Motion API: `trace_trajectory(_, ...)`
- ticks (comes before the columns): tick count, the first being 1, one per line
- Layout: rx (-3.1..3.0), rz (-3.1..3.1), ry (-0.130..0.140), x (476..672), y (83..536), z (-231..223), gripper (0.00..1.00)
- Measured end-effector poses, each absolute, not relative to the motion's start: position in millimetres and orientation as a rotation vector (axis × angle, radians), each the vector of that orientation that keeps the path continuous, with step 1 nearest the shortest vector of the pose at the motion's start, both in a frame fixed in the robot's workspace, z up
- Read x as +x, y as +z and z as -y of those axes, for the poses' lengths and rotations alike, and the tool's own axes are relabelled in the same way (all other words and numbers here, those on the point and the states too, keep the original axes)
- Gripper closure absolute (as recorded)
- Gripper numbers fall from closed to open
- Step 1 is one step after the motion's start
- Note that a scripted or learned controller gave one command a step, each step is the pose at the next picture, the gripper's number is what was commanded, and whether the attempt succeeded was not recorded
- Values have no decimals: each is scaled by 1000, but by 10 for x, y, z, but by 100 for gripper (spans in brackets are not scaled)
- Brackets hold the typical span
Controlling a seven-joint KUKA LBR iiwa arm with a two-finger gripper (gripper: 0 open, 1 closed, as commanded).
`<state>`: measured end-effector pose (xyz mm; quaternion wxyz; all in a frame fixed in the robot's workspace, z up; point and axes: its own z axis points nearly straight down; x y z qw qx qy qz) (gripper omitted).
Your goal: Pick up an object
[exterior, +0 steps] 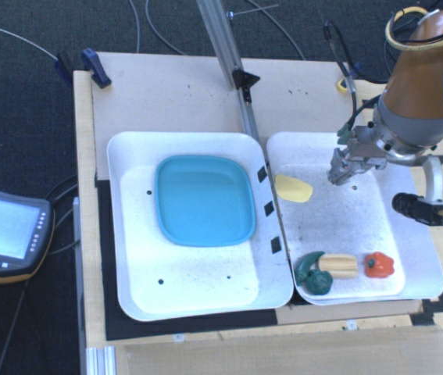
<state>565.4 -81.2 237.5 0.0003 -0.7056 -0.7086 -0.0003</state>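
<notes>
Right bin (409, 209): you have open white floor through its middle and upper part; the objects sit along its edges. Yellow piece (293, 188) lies by the left wall, just beside the divide between the bins; green item (313, 273), tan block (338, 266) and red item (378, 265) line the near wall, the green one touching the tan block, the red one just apart from it.

Arm (420, 92): you see it reaching in from the right, orange band above a grey wrist, bent down over the upper part of the right bin; claw (344, 168) points downward, near the yellow piece but apart from it; whether the claw is open or closed you cannot tell, and nothing is seen in its hold.

Left bin (127, 209): holds a blue tray (205, 200), centred.

Surroundings: metal rail (225, 41) runs down the tabletop (166, 92) toward the gap between bins; a handheld pendant (6, 233) lies off the tabletop at left; cables on the dark floor behind.
</notes>
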Motion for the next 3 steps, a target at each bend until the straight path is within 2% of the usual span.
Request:
trace_trajectory(2,-2216,2226,-1,6203,2376,-165,100)
trace_trajectory(3,-2216,2225,-1,6363,2264,-643,100)
